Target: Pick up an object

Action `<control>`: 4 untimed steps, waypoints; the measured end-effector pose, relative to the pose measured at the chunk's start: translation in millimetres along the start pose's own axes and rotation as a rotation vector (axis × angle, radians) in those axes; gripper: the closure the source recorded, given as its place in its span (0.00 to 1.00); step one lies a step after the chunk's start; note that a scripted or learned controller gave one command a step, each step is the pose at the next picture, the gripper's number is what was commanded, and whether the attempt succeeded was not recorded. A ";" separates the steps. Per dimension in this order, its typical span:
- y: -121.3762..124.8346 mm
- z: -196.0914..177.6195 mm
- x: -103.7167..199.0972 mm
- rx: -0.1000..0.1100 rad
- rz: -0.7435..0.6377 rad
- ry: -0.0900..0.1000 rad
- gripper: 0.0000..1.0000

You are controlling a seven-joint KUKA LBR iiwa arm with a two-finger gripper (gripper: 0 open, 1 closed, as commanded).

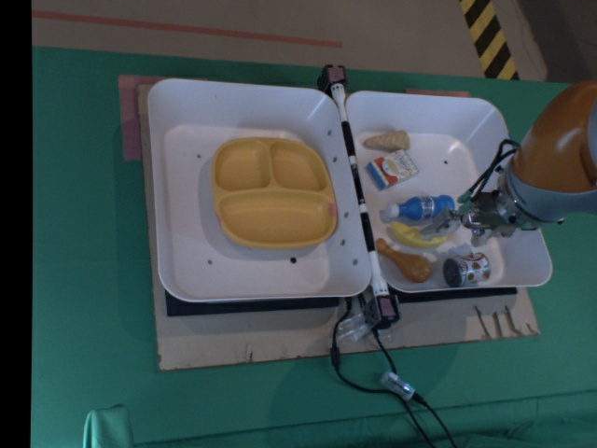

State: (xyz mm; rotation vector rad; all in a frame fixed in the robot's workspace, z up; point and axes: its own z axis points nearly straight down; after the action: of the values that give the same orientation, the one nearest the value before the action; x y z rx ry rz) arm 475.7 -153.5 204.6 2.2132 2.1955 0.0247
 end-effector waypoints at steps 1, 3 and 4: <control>1.6 6.4 -4.4 -0.012 -0.002 0.003 0.00; 112.1 8.4 51.8 -0.015 0.000 -0.003 0.00; 127.5 9.2 12.0 -0.016 -0.001 0.000 0.00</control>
State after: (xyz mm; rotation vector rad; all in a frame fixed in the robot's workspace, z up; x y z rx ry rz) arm 603.6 -142.6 199.0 2.2037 2.1886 0.0415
